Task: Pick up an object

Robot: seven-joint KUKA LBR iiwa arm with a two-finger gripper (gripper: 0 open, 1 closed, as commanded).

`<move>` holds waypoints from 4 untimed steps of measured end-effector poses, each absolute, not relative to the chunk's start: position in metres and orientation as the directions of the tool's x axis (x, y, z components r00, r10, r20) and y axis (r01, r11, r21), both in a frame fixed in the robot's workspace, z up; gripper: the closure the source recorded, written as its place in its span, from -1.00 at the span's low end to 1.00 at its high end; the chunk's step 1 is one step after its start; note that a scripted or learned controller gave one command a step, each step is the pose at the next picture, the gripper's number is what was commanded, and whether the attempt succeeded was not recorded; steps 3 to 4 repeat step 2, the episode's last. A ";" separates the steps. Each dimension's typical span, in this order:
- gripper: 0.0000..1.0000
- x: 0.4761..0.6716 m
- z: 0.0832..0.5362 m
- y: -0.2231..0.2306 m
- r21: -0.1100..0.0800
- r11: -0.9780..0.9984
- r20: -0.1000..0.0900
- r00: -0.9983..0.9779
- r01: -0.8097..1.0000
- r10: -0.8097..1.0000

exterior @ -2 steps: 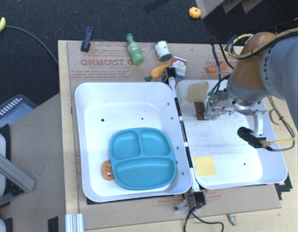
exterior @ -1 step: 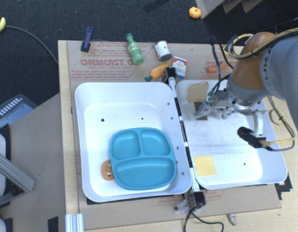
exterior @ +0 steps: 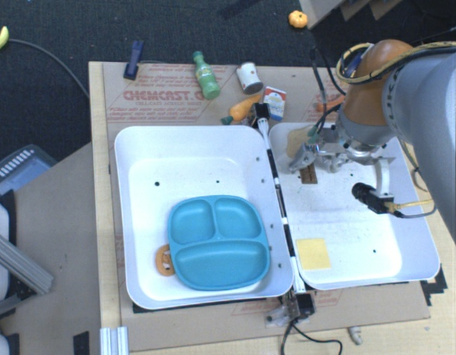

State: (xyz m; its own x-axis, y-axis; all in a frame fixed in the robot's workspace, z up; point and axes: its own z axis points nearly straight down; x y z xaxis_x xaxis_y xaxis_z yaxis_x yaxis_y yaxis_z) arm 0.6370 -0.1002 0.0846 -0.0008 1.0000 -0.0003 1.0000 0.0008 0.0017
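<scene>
- The arm (exterior: 405, 87) reaches in from the right and hangs low over the far end of the right bin (exterior: 405, 268), with the hand (exterior: 310, 165) down near the bin floor, close to the divider between the two bins.
- A small dark brown piece (exterior: 309, 175) sits right under the fingertips. Is it between them or just beside them? I can't tell, and I can't tell either whether the hand is spread or pressed together: the wrist hides too much.
- Risk one: the brown piece is small and low, so the fingers could close above it or nudge it aside and come up with nothing.
- Risk two: the hand is tight against the bin wall and divider, and a drift that way could scrape the rim or jam a finger against it.
- Risk three: a black cable (exterior: 375, 198) trails from the wrist over the bin floor. On a lift it could drag across things.
- The other candidate in this bin is a flat yellow square (exterior: 313, 254), pale and thin like a sponge or pad, lying well apart from the hand at the near end. Flat against the floor, it looks hard to get fingers under.
- In the left bin (exterior: 139, 198), a blue divided plate (exterior: 218, 241) lies flat with a small orange-brown thing (exterior: 164, 260) tucked at its left edge. Both are far from the hand.
</scene>
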 end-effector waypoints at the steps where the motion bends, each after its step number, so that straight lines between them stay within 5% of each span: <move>1: 1.00 0.638 0.095 -0.100 0.004 0.002 -0.001 -0.002 1.000 1.000; 2: 1.00 0.579 0.185 -0.074 0.000 0.000 0.001 0.000 1.000 1.000; 4: 1.00 0.579 0.185 -0.074 0.000 0.000 0.001 0.000 1.000 1.000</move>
